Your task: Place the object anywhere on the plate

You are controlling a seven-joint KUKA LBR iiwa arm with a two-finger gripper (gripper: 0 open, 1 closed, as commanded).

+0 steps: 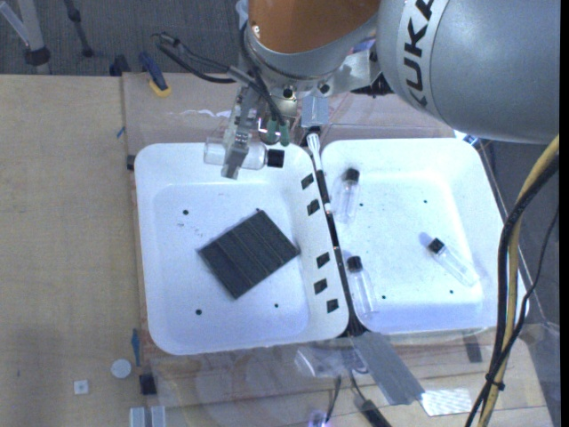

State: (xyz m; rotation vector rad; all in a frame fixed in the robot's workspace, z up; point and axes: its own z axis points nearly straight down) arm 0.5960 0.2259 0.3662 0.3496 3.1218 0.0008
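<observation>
A dark grey ribbed square plate [249,253] lies flat in the middle of the left bin [164,318]. My gripper [236,157] hangs over that bin's back edge, behind the plate and apart from it. It is shut on a clear vial [252,156] with a black cap, which lies crosswise between the fingers with its cap pointing right. The vial is up in the air, above the bin's rear wall.
The right bin [471,305] holds three more clear vials with black caps: one at the back left [347,192], one at the front left [360,283], one at the right [451,258]. A ridge with black marks [318,238] divides the bins. Cables run along the right.
</observation>
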